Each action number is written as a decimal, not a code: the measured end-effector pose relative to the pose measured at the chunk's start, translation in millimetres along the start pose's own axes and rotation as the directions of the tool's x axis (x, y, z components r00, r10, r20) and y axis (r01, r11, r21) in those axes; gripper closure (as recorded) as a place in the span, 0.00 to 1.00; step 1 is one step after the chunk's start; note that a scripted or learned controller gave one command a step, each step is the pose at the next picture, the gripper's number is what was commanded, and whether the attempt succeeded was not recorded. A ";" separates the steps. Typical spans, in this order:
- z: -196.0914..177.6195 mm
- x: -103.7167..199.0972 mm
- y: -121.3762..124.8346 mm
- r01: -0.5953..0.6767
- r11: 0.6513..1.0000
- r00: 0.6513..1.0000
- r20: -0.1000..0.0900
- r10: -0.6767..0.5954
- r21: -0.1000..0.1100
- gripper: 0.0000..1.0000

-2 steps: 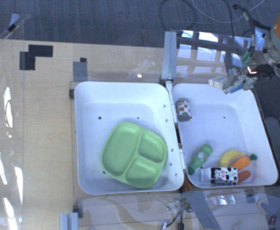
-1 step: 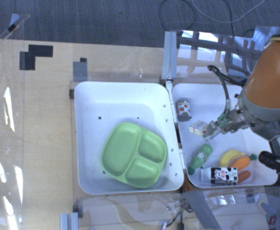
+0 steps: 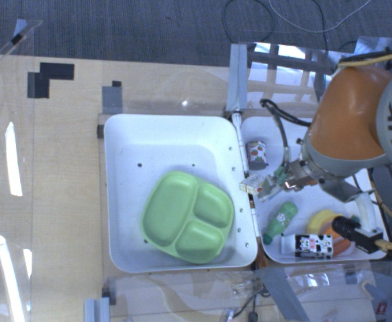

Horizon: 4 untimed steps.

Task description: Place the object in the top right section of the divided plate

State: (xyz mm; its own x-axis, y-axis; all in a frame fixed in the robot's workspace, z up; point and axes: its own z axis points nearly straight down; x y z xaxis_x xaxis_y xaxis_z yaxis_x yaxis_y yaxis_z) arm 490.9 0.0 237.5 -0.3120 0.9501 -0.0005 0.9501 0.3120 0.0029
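Note:
A light green divided plate lies in the left bin, toward its front right, with one large section and two smaller ones. My gripper hangs low over the right bin, close to the wall between the two bins. It is just below a small can and just above a green bottle. The arm's orange band and grey wrist cover the bin's middle and back.
The right bin also holds a yellow banana, a white printed box and an orange item at its front. A black cable loops over the bin's back. A metal post stands behind the divider.

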 end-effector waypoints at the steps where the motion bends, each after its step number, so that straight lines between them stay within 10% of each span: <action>1: 43.7 62.5 16.4 0.109 0.994 0.994 -0.001 -0.109 0.002 1.00; 2: 53.1 83.9 23.5 -0.034 0.999 0.999 -0.001 0.034 0.001 1.00; 4: 52.8 30.0 6.6 -0.110 0.994 0.994 -0.001 0.110 0.000 1.00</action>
State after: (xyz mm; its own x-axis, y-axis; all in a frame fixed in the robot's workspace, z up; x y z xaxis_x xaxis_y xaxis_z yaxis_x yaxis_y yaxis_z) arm 488.0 30.5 184.6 -0.2053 0.9787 0.0007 0.9787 0.2053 0.0033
